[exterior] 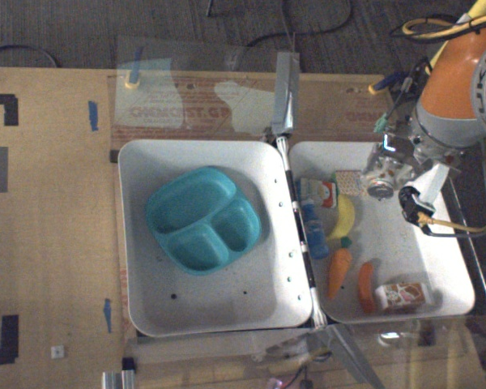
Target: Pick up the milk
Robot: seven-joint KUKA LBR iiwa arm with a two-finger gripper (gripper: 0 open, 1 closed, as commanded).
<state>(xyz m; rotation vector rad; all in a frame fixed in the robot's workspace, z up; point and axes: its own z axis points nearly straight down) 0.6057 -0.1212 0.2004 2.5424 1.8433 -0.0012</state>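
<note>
The milk [402, 295] is a small white carton with a brown-red label. It lies on its side in the front right corner of the right bin [445, 250]. My gripper [381, 178] hangs over the back of that bin, beside a tan square piece [348, 182], well behind the milk and apart from it. The grey wrist with its orange band [454, 83] reaches in from the upper right and hides the gripper's tips.
The right bin also holds a small white and red box [321, 191], a banana [343, 217], a blue item [312, 232], a carrot [338, 272] and an orange piece [364, 286] next to the milk. A teal divided plate [202, 219] lies in the left bin [146, 298].
</note>
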